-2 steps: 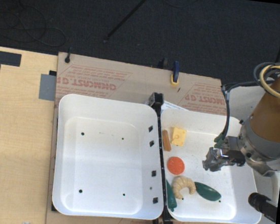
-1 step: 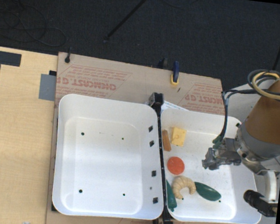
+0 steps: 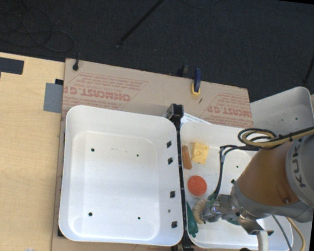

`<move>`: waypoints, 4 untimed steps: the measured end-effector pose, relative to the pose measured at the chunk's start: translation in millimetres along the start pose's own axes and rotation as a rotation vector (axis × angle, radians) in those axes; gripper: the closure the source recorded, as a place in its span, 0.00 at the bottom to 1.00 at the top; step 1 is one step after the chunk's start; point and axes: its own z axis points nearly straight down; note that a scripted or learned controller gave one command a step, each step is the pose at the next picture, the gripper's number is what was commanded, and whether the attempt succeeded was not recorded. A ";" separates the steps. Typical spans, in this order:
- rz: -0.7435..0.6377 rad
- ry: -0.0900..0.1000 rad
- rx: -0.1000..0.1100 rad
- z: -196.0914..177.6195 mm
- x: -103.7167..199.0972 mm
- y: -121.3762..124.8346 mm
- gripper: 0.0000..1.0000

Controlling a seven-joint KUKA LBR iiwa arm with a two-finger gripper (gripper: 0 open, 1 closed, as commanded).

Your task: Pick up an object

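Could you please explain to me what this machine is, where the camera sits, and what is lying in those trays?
The grey and orange machine is a robot arm reaching in from the right; its gripper is low in the right bin. The one camera looks down at a slant on two white bins on a bench. The right bin holds a yellow block, a brown stick, an orange disc and a green item by the gripper. I cannot tell whether it grips anything. The left bin lies beside it.
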 end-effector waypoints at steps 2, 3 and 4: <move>0.014 0.000 -0.009 -26.5 -3.1 2.5 1.00; 0.020 0.000 -0.007 -35.7 -4.1 2.0 1.00; -0.002 -0.010 -0.042 -1.7 -3.2 95.9 1.00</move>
